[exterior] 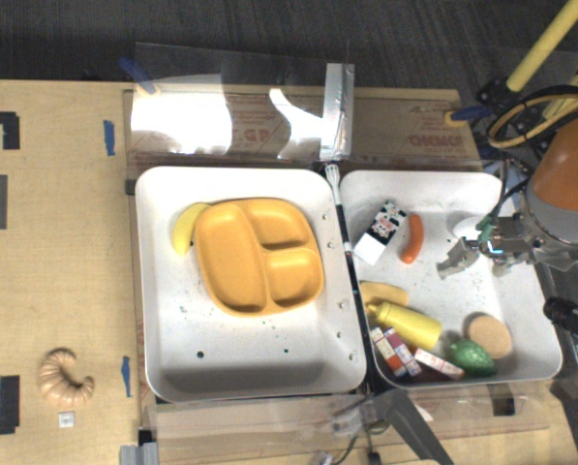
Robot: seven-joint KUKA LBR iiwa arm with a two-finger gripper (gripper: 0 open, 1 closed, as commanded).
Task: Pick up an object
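Gripper (460,257), fingers apart and empty, hovers right of the red sausage (411,238); approach step, needing descent.

Claw (455,260) above right bin (531,356), near orange sausage (411,238); yellow tray (258,255) in left bin (163,289).

Orange tray (259,255) crowds left bin (163,289).

Red lettering ran along the cardboard strip (419,139) beyond the bins, but none was clear enough to read.
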